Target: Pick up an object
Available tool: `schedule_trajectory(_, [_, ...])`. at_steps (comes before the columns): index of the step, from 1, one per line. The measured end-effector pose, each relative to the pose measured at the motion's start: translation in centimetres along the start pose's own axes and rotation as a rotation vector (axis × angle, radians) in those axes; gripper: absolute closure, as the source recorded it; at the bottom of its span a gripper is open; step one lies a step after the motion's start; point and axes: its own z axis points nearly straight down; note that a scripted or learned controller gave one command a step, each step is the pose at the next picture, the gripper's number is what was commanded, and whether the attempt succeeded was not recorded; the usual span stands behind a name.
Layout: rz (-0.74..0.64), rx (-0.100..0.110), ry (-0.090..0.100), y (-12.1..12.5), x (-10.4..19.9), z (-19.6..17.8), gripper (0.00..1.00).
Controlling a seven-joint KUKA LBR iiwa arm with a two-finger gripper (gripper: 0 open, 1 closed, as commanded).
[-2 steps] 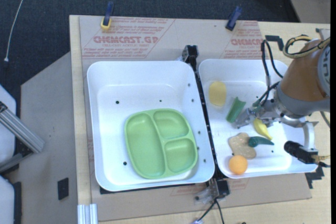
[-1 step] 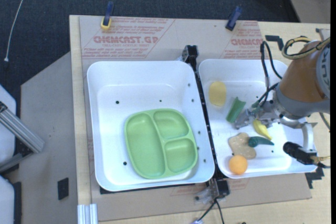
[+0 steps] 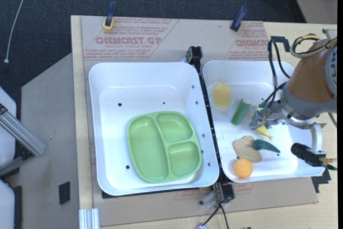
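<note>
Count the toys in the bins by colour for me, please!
Yellow: 2, the pale yellow block and the small yellow piece by the gripper.
Green: 3, the green divided plate, green stick, dark teal piece.
Orange: 1, the orange ball.
Beige: 1, the beige lump.
Total: 7

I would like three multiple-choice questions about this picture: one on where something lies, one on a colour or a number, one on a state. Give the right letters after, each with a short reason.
1. Where does the green divided plate lie?
A. in the left bin
B. in the right bin
C. on the cardboard outside the bins

2. How many compartments does this plate have?
A. two
B. three
C. five

3. How does the orange ball lie?
A. on top of the yellow block
B. between the fingers of the gripper
C. free on the floor of the right bin, near its front edge

Answers: 1 A, it lies on the left bin floor. 2 B, one long section and two smaller ones. 3 C, it lies apart from the gripper and from the yellow block.
</note>
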Motion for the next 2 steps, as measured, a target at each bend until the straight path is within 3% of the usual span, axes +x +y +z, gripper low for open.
schedule_trajectory(2, [-0.003, -0.007, -0.003, 1.8, 0.6, -9.4, 1.00])
